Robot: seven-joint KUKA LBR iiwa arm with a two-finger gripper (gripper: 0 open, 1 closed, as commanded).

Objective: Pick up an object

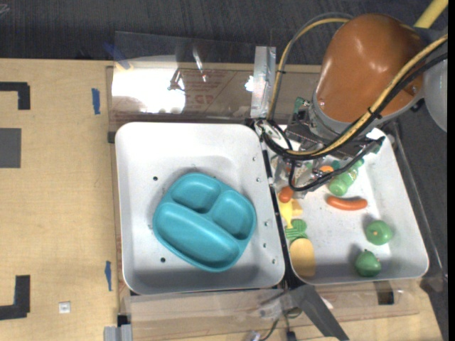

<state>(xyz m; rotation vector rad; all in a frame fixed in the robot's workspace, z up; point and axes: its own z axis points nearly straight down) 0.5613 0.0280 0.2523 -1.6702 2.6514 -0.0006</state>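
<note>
Toy vegetables lie scattered in the right bin, just below and beside the gripper, whose grip state I cannot tell under cables.

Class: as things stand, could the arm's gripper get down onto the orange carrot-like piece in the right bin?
Probably yes: the carrot-like piece lies apart from its neighbours in the right bin, uncovered from above, close beside the arm.
</note>
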